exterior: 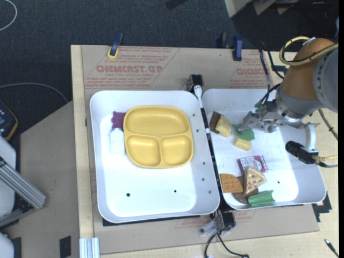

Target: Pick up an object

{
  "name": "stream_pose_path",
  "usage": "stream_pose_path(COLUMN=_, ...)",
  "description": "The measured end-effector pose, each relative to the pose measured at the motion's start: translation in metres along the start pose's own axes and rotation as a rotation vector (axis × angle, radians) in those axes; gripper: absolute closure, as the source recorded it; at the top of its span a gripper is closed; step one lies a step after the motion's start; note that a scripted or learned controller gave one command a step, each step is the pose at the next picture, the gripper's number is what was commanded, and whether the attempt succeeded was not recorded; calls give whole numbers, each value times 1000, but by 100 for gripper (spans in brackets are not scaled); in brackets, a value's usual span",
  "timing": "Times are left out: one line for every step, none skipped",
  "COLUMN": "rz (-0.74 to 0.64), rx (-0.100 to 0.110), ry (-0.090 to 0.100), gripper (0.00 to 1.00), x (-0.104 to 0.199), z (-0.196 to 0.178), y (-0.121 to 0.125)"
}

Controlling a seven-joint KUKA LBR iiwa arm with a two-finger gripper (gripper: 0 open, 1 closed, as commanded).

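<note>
Two shallow white bins sit side by side on the bench; the left bin (pixel 107 187) carries a yellow divided tray (pixel 158 135) with a purple item (pixel 118 119) and a small white bottle (pixel 116 141) at its left edge. From the camera view, the right bin (pixel 306 190) holds the candidates for picking: a brown-and-cream wedge (pixel 221 125) near the divider, a yellow-green block (pixel 244 140) just beside it, a pink-wrapped packet (pixel 252 162), a waffle (pixel 231 183), a pizza slice (pixel 253 179) and a green piece (pixel 260 199) at the front rim. The gripper (pixel 257 121) hangs low over the upper part of this bin, close above the yellow-green block and next to the wedge; whether its jaws stand apart or together I cannot tell, and nothing is visibly held. In my judgement the step in hand is the approach to a grasp. To do it well, the arm should centre over one item alone, preferably the block, keep clear of the neighbouring wedge, descend square to the bin floor, and close firmly before lifting straight up.
</note>
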State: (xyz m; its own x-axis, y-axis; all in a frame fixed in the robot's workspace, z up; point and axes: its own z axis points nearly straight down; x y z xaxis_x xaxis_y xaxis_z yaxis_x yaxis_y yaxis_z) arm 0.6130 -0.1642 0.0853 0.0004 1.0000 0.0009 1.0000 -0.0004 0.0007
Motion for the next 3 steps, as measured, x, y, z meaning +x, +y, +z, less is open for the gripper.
stream_pose_path(rz=0, rx=-7, ry=-2, gripper=100, x=0, z=-13, y=2)
stream_pose_path(rz=0, rx=-6, ry=-4, gripper=100, x=-8, z=-62, y=9)
stream_pose_path(rz=1, rx=-9, ry=-5, gripper=100, x=-14, z=-124, y=6)
